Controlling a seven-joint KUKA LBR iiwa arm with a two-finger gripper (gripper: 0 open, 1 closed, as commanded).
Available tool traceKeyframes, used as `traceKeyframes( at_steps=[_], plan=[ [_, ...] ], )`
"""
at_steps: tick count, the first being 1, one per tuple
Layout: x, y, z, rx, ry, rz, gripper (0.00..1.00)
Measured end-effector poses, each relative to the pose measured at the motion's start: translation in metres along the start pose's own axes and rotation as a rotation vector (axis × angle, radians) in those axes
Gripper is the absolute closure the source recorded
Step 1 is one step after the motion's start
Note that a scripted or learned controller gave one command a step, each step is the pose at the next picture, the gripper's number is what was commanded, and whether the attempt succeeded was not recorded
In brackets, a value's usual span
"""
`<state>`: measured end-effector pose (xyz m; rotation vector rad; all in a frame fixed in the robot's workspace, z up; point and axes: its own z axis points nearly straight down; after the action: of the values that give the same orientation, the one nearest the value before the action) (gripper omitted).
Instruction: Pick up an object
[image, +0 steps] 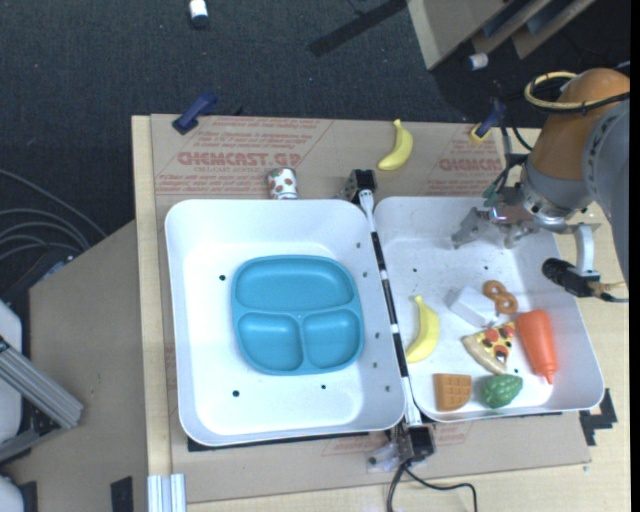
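Grey metal fingers of the gripper (492, 228) stand spread apart with nothing between them, at the far end of the right bin (440, 225). Nearer the camera than the gripper lie a pretzel (499, 296), carrot (538, 342), pizza slice (492, 346) and banana (424, 330).

The worktop (240, 150) carries two white bins (200, 400), a banana (396, 148) and small cup (283, 183) left of the hand (492, 224).

Right bin holds a banana (424, 330), pretzel (499, 296), pizza slice (492, 346), carrot (540, 342), waffle (452, 391), perhaps broccoli (500, 389).
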<state>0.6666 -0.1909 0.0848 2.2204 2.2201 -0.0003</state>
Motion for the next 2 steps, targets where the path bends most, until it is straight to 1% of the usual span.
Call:
traceKeyframes(
  at_steps=[1,2],
  plan=[
    [0.0003,0.001,-0.0109,-0.004,-0.002,-0.001,1.0],
    [0.0004,0.0009,-0.0106,-0.003,-0.002,-0.001,0.0]
  ],
)
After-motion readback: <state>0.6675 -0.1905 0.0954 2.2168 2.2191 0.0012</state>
